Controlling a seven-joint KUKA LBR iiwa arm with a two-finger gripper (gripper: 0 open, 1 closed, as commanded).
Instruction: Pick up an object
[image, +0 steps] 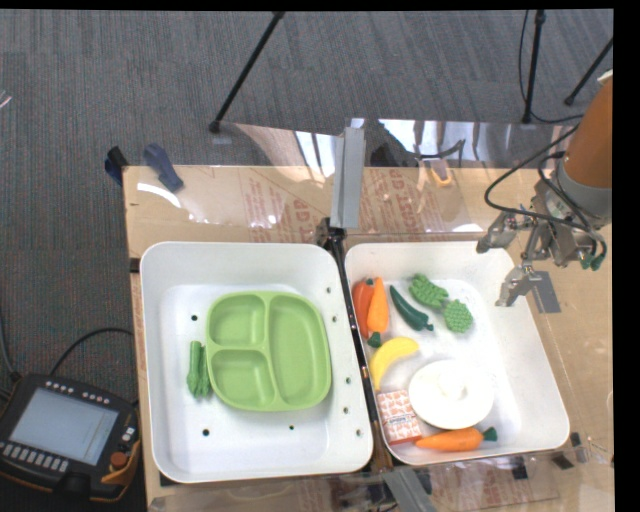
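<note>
My gripper (500, 270) hangs over the far right corner of the right bin (555, 400), open, with nothing between its fingers. In that bin lie two orange carrots (372, 305) by the left wall, a dark green cucumber (411, 309), two knobbly green vegetables (428, 290) (458, 316), a yellow banana (392, 357), a white round plate (452, 393), a third carrot (455, 439) at the front and a small red and white box (398, 418). The nearest item, the right knobbly vegetable, lies left of and below the gripper.
The left bin (160, 300) holds a green divided plate (268, 350) and a green bean pod (197, 368) beside it. A grey upright post (347, 180) stands behind the gap between the bins. A teach pendant (65, 430) lies on the floor at the lower left.
</note>
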